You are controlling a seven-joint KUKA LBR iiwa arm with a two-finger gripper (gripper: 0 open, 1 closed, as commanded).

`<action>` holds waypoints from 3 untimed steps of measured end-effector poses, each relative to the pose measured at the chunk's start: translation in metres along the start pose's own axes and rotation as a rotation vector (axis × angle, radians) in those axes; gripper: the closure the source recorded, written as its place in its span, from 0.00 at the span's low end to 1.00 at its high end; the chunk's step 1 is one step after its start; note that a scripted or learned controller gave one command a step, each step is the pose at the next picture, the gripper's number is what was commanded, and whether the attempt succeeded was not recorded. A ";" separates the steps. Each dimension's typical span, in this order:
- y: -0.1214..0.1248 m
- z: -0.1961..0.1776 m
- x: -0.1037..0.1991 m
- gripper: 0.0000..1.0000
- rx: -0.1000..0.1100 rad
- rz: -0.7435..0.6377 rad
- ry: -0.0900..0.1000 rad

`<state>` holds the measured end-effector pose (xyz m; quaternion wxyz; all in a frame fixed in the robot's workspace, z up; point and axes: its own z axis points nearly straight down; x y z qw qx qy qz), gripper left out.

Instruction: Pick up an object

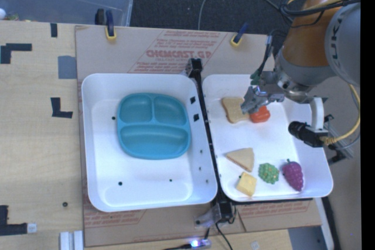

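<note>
Left bin (94,126) is holding a blue divided plate (154,126), lying flat w/ its compartments up and sitting roughly mid-bin — prob. parked there as a drop-off spot, though that's a guess. A black divider strip (205,137) is running btwn the two bins. Right bin (313,184) is carrying the toy foods, spread apart so each can be reached singly: a tan toast-like piece (233,109) near the top, a red item (261,116) touching or just beside it, then lower down a tan wedge (241,158), a yellow block (246,184), a green lumpy piece (269,173) and a purple grape bunch (293,175). The gripper (254,99) is hanging over the toast/red pair, arm coming in from the right, so prob. the pick is aimed at one of those two; which one, can't tell. Gripper is overlapping both items and the view is too blurry at the tips, so how wide it's standing and whether anything is caught in it — can't tell. The red item is partly covered, so its identity is unclear. Arm's upper part is getting cut off at the frame edge.
</note>
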<state>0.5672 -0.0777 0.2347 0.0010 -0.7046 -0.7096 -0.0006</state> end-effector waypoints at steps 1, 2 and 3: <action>0.005 0.011 0.047 1.00 0.003 0.001 -0.001; 0.005 0.020 0.108 1.00 0.003 0.000 -0.001; 0.005 0.016 0.153 1.00 0.002 0.001 -0.001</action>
